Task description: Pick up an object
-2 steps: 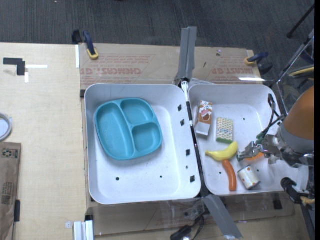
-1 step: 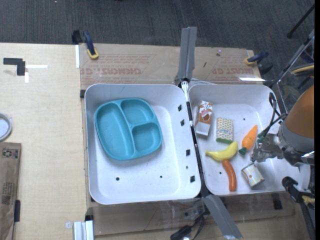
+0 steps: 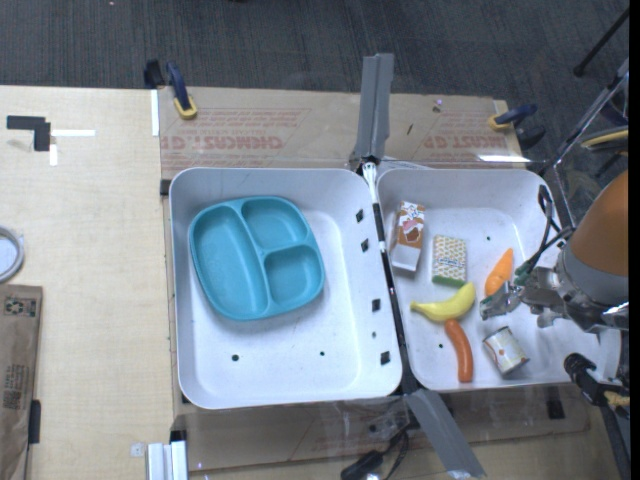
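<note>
1. Where the arm reaches in from the right, its gripper hangs low over the right bin; whether it is spread or closed cannot be told, as the tip is small and blurred.
2. Carrot: just up from the gripper, lying steeply slanted, very close to it; contact cannot be judged.
3. Banana: directly left of the gripper, near but apart from it.
4. Sausage: down and left of the gripper, lying nearly lengthwise just below the banana.
5. Can: just below the gripper, on its side, beside the sausage.
6. Cracker: up and left of the gripper, above the banana.
7. Carton: farther up and left, beside the cracker, near the wall between the bins.
8. Left bin: well left of the gripper; it holds a blue divided plate.
</note>
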### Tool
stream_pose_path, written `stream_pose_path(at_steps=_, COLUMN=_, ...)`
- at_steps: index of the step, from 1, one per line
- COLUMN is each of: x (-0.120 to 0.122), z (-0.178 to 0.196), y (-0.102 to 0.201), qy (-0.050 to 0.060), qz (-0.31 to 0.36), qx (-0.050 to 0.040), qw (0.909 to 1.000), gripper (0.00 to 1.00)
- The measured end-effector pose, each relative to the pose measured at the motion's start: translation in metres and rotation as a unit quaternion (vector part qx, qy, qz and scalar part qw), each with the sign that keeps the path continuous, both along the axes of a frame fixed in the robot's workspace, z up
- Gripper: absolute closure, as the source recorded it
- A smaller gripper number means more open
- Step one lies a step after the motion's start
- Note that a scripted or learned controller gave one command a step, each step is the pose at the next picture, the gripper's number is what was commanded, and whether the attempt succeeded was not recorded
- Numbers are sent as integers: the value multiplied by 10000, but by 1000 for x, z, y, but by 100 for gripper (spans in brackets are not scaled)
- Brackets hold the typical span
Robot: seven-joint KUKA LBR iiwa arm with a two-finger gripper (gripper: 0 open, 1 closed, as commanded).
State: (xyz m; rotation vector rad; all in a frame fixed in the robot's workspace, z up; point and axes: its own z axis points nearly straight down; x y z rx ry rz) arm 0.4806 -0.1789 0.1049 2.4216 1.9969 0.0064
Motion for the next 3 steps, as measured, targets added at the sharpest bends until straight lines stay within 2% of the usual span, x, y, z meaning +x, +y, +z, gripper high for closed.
stream_pose_path(at_steps=1, x=52, z=-14, y=33, qy=31, qz=868, qx=-5, qw=9962, gripper=0)
stream_pose_path(at_steps=2, x=52, z=-6, y=32, qy=36, qz=863, qx=-6, qw=9963, gripper=100)
stream_pose_path(at_steps=3, x=107, z=86, y=101, qy=35, qz=684, qx=-11, qw=9976, gripper=100)
